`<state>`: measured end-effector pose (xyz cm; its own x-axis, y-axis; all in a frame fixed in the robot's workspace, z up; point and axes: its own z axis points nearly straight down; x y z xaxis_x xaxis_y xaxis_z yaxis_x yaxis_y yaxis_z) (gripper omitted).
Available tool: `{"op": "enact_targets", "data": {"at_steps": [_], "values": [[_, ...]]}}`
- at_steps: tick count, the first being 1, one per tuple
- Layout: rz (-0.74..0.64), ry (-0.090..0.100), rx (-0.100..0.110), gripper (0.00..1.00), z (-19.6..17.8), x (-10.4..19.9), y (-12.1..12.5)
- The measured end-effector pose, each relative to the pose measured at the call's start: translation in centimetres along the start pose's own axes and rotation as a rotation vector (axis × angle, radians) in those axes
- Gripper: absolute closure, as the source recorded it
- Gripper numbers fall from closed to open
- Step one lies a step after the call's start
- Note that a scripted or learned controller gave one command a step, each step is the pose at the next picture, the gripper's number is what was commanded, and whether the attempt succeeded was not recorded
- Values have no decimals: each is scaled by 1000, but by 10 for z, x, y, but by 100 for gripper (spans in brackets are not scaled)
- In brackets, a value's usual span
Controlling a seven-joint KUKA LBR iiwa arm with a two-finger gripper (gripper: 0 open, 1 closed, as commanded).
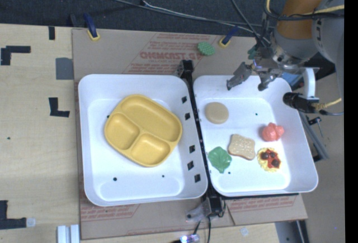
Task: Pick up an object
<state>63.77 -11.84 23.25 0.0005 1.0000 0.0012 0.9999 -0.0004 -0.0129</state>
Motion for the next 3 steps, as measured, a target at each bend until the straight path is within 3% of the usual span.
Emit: {"op": "enact_targets", "data": {"at_steps": [1,3], "values": [[-2,-1,-12,0,-6,0,2],[-1,-3,-7,0,85,-8,5]]}}
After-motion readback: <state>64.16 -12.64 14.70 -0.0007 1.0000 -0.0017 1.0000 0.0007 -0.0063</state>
